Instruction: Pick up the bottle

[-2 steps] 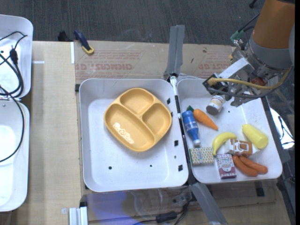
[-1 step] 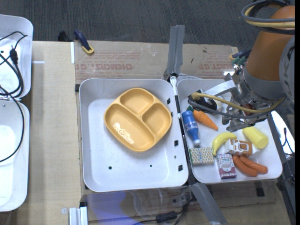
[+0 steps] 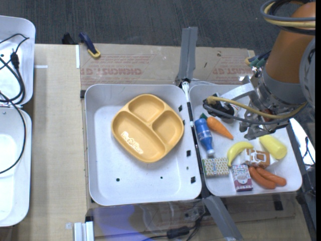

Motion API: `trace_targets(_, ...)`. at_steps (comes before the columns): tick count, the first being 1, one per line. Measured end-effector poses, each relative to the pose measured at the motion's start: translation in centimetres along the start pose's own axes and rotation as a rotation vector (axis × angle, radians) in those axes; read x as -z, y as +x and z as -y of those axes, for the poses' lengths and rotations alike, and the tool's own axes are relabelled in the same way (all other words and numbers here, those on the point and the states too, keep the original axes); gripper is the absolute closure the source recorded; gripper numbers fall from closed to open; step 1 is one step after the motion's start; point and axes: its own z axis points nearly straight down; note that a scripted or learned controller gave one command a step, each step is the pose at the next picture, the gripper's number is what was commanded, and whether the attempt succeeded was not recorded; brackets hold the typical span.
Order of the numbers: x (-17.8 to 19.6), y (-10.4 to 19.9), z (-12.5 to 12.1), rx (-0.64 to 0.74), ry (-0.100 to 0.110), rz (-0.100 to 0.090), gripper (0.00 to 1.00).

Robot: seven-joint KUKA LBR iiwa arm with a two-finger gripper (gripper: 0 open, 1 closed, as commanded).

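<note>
The blue bottle (image 3: 203, 133) with a white cap lies on its side in the right bin (image 3: 296, 157), along that bin's left wall, cap toward the front. My gripper (image 3: 255, 128) hangs over the middle of the right bin, right of the bottle and apart from it. An orange carrot (image 3: 219, 127) lies between the two. Cables and the wrist body hide much of the gripper. Nothing shows held in it.
Around the bottle in the right bin lie a banana (image 3: 237, 151), a yellow lemon-like piece (image 3: 273, 146), sausages (image 3: 267, 177) and small boxes (image 3: 216, 166). The left bin (image 3: 100, 174) holds a yellow divided plate (image 3: 147, 127). A grey divider post (image 3: 188, 54) stands between the bins.
</note>
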Motion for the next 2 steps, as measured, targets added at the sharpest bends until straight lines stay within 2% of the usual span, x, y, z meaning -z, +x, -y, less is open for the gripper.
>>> trace_targets(1, -0.51, 3.12, -2.38, -0.009, 0.000, -0.004, 1.00)
trace_targets(2, 0.26, 3.14, -2.45, -0.008, -0.001, 0.001, 1.00)
